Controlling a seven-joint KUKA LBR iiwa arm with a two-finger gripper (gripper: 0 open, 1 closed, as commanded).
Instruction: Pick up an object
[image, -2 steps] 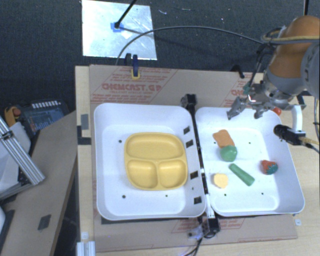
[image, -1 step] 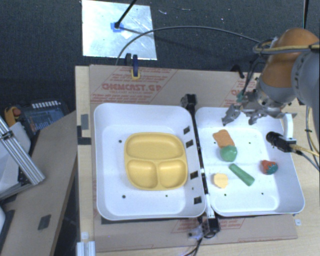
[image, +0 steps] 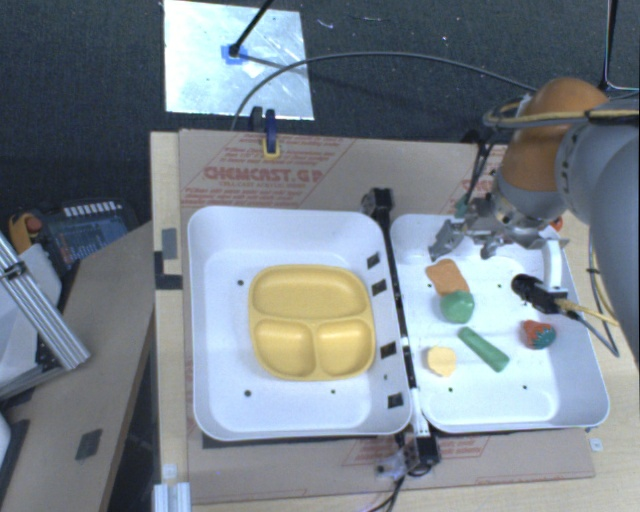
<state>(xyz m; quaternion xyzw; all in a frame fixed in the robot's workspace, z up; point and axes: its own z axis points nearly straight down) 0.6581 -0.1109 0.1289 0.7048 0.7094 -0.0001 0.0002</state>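
The right bin (image: 520, 392) holds several small objects. An orange block (image: 446, 275) lies near its back left, with a green round piece (image: 458, 306) touching its front edge. A green cylinder (image: 483, 350) and a pale yellow piece (image: 441, 361) lie nearer the front. A red and teal piece (image: 538, 334) sits on the right side. My gripper (image: 468, 243) hangs over the back of the right bin, just behind the orange block. It is open, its fingers are spread, and nothing is between them.
The left bin (image: 215, 300) holds a yellow divided plate (image: 308, 320) at its middle. A black divider with clips (image: 388, 290) runs between the two bins. The grey arm with its orange band (image: 555, 110) comes in from the upper right.
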